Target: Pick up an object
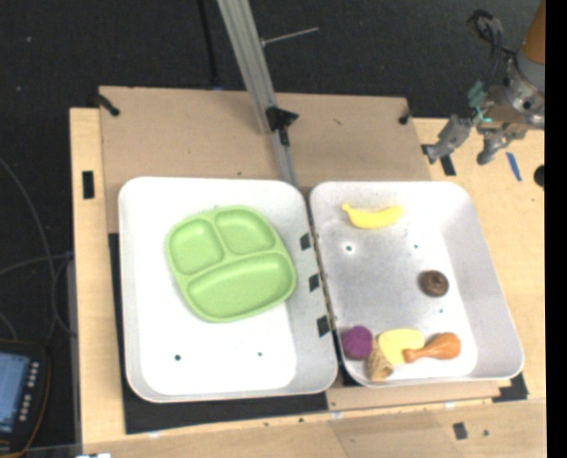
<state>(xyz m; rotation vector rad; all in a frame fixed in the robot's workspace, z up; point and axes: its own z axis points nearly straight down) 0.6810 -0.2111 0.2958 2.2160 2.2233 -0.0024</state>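
My gripper [472,144] hovers at the upper right, above the bench past the right bin's far corner, its two fingers spread apart with nothing between them. In the right bin [484,256] lie a yellow banana [370,217] near the far wall and a brown doughnut [433,282] toward the right. At the near wall a purple fruit [357,341], a yellow wedge [395,344] and an orange drumstick-shaped toy [434,349] sit close together. All of them are apart from the gripper.
The left bin [150,351] holds a green divided plate [231,263]. A slanted metal pole [253,65] rises behind the bins. A tablet screen [5,389] sits at the bottom left, off the bench.
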